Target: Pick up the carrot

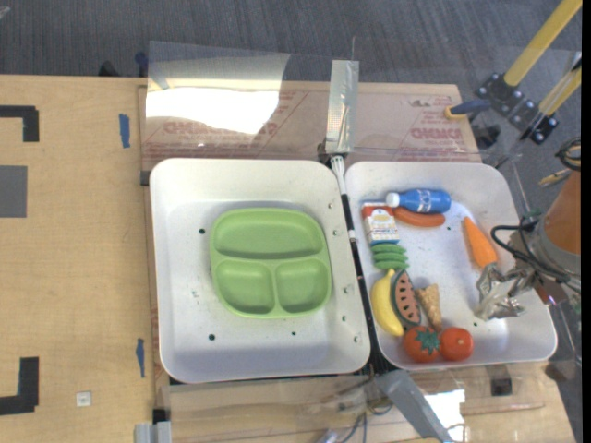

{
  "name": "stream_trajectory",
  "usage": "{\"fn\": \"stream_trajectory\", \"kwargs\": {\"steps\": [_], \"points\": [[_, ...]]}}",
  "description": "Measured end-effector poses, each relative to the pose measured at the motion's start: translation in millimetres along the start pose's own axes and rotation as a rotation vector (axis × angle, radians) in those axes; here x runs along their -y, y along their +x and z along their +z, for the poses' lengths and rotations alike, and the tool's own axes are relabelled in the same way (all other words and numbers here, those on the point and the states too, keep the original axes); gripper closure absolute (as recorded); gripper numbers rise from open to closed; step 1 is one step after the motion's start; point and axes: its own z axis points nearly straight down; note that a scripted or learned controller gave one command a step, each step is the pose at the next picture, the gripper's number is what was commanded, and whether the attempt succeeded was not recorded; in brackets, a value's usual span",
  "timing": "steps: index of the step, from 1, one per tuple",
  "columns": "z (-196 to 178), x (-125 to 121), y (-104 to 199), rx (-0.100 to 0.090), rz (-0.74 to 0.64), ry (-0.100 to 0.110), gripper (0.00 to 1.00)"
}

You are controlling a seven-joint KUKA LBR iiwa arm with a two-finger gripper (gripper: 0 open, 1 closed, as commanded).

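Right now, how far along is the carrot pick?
Nothing looks done yet: the carrot lies on the floor of the right bin, near its far right side, unlifted. In hand: the gripper sits low in that bin, just in front of the carrot, with nothing visibly between its jaws. Left: close on the carrot and lift.

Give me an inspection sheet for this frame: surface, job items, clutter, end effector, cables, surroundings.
Surface: two white bins side by side; left bin holds a green divided plate; right bin holds the toys.
Job's things: carrot lies loose at the right bin's right side, pointing up-left, apart from the other toys.
Clutter: blue bottle, hot dog, banana, watermelon slice, tomato, all left of or below the carrot.
End effector: end effector sits low in the right bin just below the carrot; finger state unclear.
Cables: black cable loops near the wrist.
Surroundings: wooden bench, grey carpet.
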Motion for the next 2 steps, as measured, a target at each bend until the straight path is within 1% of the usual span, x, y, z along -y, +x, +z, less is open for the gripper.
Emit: {"fn": "stream_trajectory", "kwargs": {"steps": [1,2], "points": [[1,-1,-1,0.002,-0.001,0.000,0.00],[2,14,-51,0.004,0.287,-0.002,0.00]]}}
